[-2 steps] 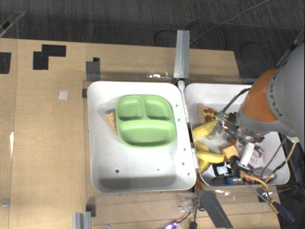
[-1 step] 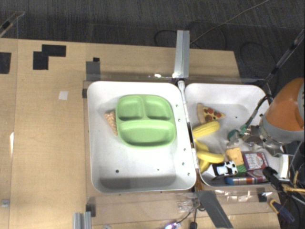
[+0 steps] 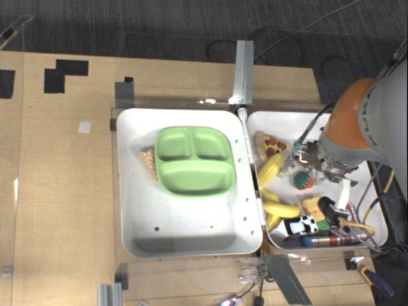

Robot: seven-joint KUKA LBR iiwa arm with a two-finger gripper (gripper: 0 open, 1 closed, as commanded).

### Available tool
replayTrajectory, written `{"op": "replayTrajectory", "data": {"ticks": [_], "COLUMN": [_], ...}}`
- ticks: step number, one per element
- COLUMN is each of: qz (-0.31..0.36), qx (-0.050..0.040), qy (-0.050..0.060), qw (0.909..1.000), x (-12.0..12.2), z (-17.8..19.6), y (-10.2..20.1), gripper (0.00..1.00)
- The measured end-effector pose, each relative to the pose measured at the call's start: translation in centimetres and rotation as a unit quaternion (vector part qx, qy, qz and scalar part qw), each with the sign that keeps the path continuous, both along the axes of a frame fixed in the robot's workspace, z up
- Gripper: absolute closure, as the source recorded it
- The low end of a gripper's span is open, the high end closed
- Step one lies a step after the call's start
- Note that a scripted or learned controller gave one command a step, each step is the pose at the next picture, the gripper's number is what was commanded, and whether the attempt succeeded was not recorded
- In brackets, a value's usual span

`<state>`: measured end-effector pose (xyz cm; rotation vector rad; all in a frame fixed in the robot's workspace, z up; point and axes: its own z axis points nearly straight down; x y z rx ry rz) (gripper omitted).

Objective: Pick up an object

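Wooden bench [image 3: 57, 190] on dark carpet [image 3: 127, 11]; two white bins; claw [image 3: 305, 161] over right bin [image 3: 376, 225], grip state unclear.

The bench [image 3: 57, 190] is light wood-grain board with a matt finish. Both bins, left bin [image 3: 137, 231] and right bin [image 3: 280, 121], appear as smooth white plastic with a slight sheen. The green divided plate [image 3: 193, 160] is smooth matt plastic. The upright post [image 3: 243, 72] between the bins is brushed grey metal. The floor [image 3: 159, 11] is dark, rough carpet.
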<state>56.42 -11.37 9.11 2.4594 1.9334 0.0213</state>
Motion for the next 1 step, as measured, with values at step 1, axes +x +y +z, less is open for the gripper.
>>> {"op": "replayTrajectory", "data": {"ticks": [1], "qz": [0.071], "qx": [-0.0001], "qy": [0.002], "qw": [0.9975], "x": [0.64], "z": [-0.02], "y": [-1.72], "gripper": [0.0]}}
